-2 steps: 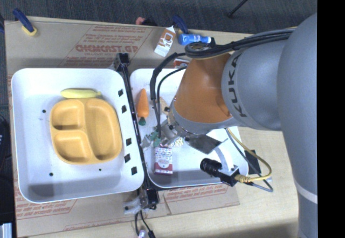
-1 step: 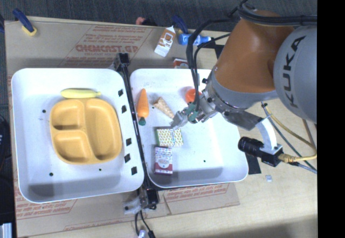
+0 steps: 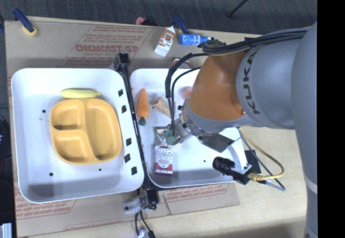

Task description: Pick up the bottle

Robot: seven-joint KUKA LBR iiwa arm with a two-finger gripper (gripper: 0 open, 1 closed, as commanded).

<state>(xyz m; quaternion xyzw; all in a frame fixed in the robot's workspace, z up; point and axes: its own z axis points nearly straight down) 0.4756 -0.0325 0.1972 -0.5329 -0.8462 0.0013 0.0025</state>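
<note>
The bottle (image 3: 163, 159) is small, with a dark red label, and lies in the right bin (image 3: 186, 177) near its front left corner, pointing toward the front. My gripper (image 3: 172, 135) is low in that bin, right at the bottle's upper end. The orange-banded wrist (image 3: 215, 91) hangs over the middle of the bin and hides what lies under it.
An orange carrot (image 3: 142, 105) lies by the right bin's left wall, with a beige item (image 3: 161, 104) beside it. In the left bin (image 3: 27, 177) are a yellow divided plate (image 3: 86, 129) and a banana (image 3: 81, 93). A small carton (image 3: 165, 41) and a blue object (image 3: 191, 40) lie behind the bins.
</note>
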